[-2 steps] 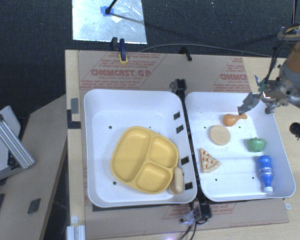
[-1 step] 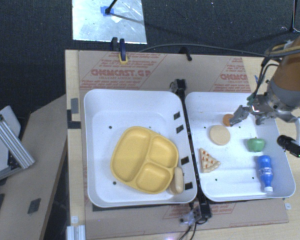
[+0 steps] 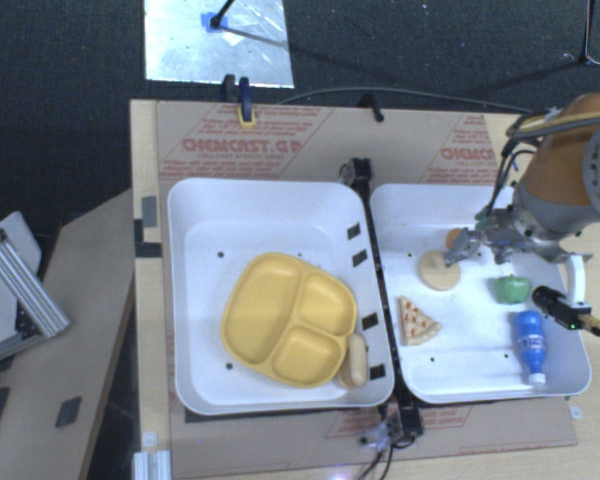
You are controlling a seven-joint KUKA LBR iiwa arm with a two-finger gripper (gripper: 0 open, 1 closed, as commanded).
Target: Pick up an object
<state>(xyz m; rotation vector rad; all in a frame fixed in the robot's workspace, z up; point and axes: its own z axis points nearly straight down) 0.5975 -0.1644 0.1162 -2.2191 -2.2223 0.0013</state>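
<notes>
In the right bin (image 3: 480,383), my gripper (image 3: 470,246) hangs low over the back, just right of and above a round tan disc (image 3: 440,272). A small orange piece (image 3: 454,237) lies close to the gripper's left side. In front of the disc sits a pizza-slice toy (image 3: 416,321). A green rounded object (image 3: 512,289) rests under the wrist's right side, and a blue bottle (image 3: 529,345) with a white cap lies near the front right corner. I see nothing held in the gripper.
The left bin (image 3: 210,218) holds a yellow divided tray (image 3: 288,318), with a beige bread-like piece (image 3: 355,360) against the tray's right front edge. A black divider (image 3: 373,268) separates the bins. A black part (image 3: 558,307) with a cable sticks out near the green object.
</notes>
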